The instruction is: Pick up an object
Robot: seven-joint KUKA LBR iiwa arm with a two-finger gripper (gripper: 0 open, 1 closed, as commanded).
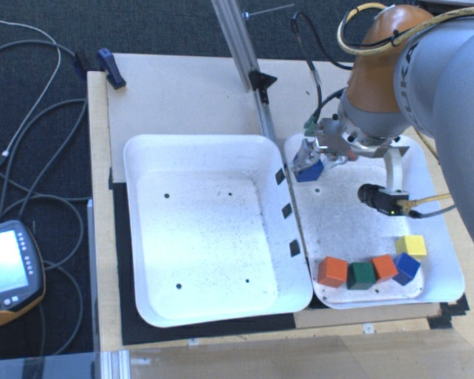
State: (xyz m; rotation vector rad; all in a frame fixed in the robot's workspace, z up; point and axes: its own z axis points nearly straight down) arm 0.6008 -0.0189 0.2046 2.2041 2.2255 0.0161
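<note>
We see the jaws of the gripper [310, 163] pinching a blue block [309, 171] above the right bin's [344, 212] upper left corner; we judge a steady, vertical lift safest

The two shallow white plastic bins [142, 160] looked smooth and speckled, resting on a matt pale wooden bench [182, 93].

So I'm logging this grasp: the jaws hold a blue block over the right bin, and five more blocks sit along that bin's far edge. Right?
Not quite. The camera view shows the five other blocks, orange, green, orange, blue and yellow, along the right bin's near edge. The gripper does hold the blue block over that bin.
</note>
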